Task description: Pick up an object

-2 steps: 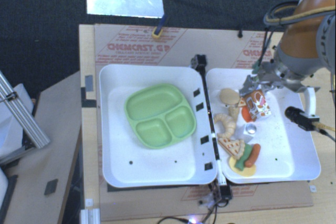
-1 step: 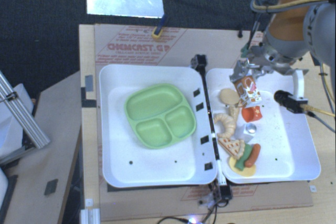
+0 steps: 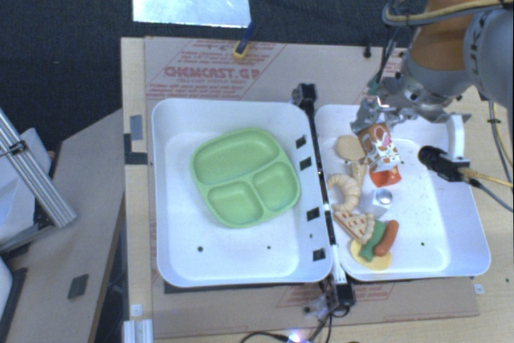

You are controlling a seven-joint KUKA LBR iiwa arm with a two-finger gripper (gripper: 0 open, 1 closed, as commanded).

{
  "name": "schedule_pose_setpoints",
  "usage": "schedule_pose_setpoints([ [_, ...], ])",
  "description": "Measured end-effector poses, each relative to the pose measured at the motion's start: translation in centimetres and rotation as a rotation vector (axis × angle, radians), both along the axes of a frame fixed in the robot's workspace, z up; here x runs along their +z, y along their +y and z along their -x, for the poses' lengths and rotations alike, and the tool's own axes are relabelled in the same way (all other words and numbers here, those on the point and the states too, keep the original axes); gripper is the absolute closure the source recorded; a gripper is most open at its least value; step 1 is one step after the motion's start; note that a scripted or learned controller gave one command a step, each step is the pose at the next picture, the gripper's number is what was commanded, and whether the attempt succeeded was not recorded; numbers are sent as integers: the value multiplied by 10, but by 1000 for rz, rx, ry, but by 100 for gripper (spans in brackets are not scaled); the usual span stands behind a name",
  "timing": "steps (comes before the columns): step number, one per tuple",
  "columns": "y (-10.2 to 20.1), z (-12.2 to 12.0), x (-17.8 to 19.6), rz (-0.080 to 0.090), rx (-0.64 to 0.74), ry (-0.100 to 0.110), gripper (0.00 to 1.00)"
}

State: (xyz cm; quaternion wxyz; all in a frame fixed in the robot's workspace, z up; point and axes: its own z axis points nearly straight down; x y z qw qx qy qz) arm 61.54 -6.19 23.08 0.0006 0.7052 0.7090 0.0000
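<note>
My gripper (image 3: pixel 368 118) hangs over the back left part of the right bin (image 3: pixel 450 241), at the top end of an orange and white carton (image 3: pixel 385 157) that lies tilted below it. The carton's upper end meets the gripper's tip; whether it is gripped is hidden. Left of the carton lies a round beige piece (image 3: pixel 348 146). Further forward sit a curled croissant-like piece (image 3: pixel 346 189), a pizza slice (image 3: pixel 354 222), a reddish sausage (image 3: pixel 388 234) and a green piece (image 3: pixel 367 250).
The left bin (image 3: pixel 189 253) holds a green divided plate (image 3: pixel 245 177). A black hinged divider (image 3: pixel 315 173) runs between the bins. A black part with a cable (image 3: pixel 440 161) juts from the arm over the right bin. A small grey cap (image 3: pixel 383 198) lies by the carton.
</note>
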Motion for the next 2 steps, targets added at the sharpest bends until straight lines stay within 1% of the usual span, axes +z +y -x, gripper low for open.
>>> schedule_pose_setpoints([
  [1,-7,-16,-2,1,1,-3,100],
  [2,-6,-4,3,0,-4,0,100],
])
